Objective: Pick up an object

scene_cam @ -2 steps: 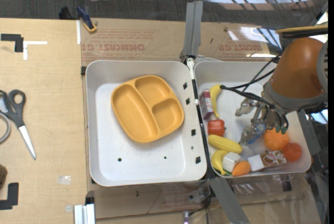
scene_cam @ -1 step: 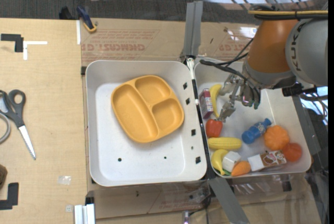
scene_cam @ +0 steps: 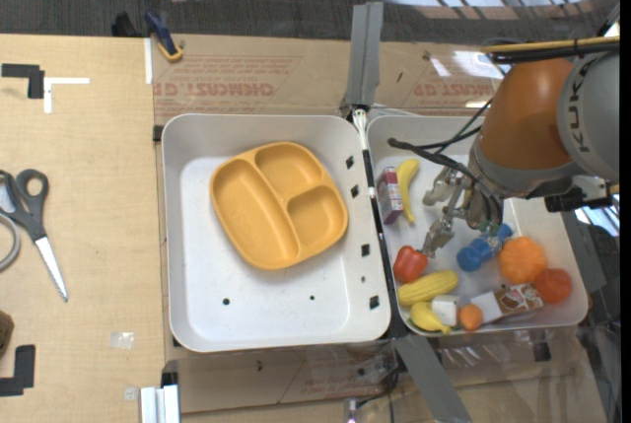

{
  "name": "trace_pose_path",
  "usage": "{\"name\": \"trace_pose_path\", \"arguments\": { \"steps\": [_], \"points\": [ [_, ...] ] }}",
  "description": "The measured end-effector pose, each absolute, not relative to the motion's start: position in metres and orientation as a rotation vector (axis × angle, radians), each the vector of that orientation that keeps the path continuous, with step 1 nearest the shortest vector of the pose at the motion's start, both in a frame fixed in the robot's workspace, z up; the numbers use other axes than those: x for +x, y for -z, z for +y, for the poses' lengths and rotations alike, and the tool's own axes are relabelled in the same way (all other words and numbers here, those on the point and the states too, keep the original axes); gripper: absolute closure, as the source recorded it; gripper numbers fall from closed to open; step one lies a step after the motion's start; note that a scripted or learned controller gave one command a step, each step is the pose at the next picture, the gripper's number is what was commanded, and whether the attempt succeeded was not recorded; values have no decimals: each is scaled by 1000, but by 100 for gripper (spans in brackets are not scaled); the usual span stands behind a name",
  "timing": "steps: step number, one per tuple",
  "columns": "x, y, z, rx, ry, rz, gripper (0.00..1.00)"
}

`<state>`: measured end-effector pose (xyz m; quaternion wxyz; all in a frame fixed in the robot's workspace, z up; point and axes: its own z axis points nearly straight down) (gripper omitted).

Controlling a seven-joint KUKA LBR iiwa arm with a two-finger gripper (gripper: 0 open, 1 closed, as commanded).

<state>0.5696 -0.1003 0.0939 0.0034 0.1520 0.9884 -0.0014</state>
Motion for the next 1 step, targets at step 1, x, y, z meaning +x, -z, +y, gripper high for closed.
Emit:
{"name": "trace_pose_path", "arguments": {
  "steps": [1],
  "points": [
    [510, -93, -105, 388, 2, 3112, 0]
  ]
}}
